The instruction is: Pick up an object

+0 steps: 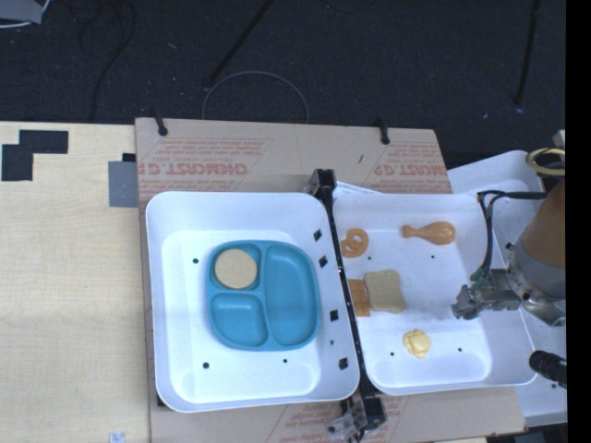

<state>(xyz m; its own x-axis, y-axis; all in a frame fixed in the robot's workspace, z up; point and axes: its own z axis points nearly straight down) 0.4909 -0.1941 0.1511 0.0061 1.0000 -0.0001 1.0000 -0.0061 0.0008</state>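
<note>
**Q:** Looking down at the bench, what do you see in the two bins?

**A:** I see two shallow white plastic bins side by side at the middle of the frame. The left white bin [175, 247] holds a blue three-compartment plastic tray [277, 293], and a round tan cracker-like disc [235, 269] lies in that tray's upper-left compartment. The right white bin [462, 363] holds four small toy foods, all apart from the arm: an orange pretzel-shaped piece [354, 243] near its upper-left corner, a tan drumstick-shaped piece [430, 233] toward the upper middle, a beige bread-slice piece [381, 291] at its left side with an orange strip touching its left edge, and a small yellow lumpy piece [416, 342] near the lower middle.

**Q:** Where is the arm, and what is its end effector doing?

**A:** I see the grey arm with its orange band [554, 220] entering at the right edge of the frame. Its two-finger gripper [466, 305] sits low over the right-hand part of the right bin, to the right of the bread slice and above-right of the yellow piece. From my remote view I cannot tell whether it is spread or pressed together, and I see nothing between its tips.

**Q:** What surrounds the bins?

**A:** I see a printed cardboard sheet [277, 155] under both bins, a pale wooden bench surface [65, 293] at the left, and dark carpet [295, 44] across the top.
</note>
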